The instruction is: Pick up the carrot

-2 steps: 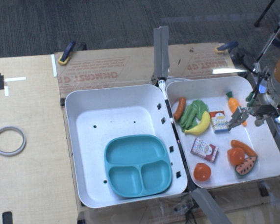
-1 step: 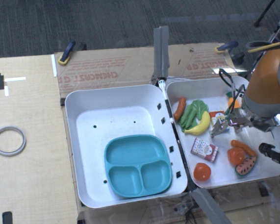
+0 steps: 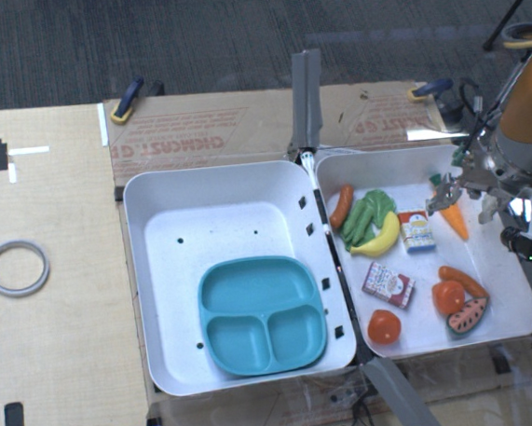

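Nearest the front edge of the right bin lie a tomato toward its front left corner and a watermelon slice toward its front right corner. Just behind the slice sit a second tomato and a sausage, touching it. A small red carton lies left of them. In the left bin a teal divided plate rests near the front edge. Farther back in the right bin are a banana with green pea pods on it, a small white carton and a red chilli by the left wall. The carrot lies near the right wall, its tip pointing forward. The tool hangs just over the carrot's far end; I cannot tell how its fingers stand. On the tabletop's left side lies a tape roll.
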You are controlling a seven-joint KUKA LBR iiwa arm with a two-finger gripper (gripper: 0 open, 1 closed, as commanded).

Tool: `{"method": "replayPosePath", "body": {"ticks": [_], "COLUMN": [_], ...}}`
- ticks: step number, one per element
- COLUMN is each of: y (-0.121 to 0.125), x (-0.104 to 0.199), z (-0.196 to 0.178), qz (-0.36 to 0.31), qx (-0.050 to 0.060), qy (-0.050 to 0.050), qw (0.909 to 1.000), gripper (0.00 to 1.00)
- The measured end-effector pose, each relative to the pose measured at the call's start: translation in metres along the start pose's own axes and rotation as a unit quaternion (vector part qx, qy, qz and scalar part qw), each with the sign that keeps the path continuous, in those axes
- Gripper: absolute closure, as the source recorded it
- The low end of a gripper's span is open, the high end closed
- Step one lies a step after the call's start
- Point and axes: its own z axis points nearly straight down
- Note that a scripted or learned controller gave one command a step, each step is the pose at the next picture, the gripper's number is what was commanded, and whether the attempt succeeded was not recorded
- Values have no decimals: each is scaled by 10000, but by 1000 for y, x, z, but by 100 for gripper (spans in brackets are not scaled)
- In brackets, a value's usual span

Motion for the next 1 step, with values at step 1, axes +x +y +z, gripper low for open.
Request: {"method": "replayPosePath", "body": {"ticks": [1], "y": [21], "x": [-1], "z": [51], "qz": [-1239], "qx": [-30], "qy": [36], "qw": [9923], "gripper": [0]}}
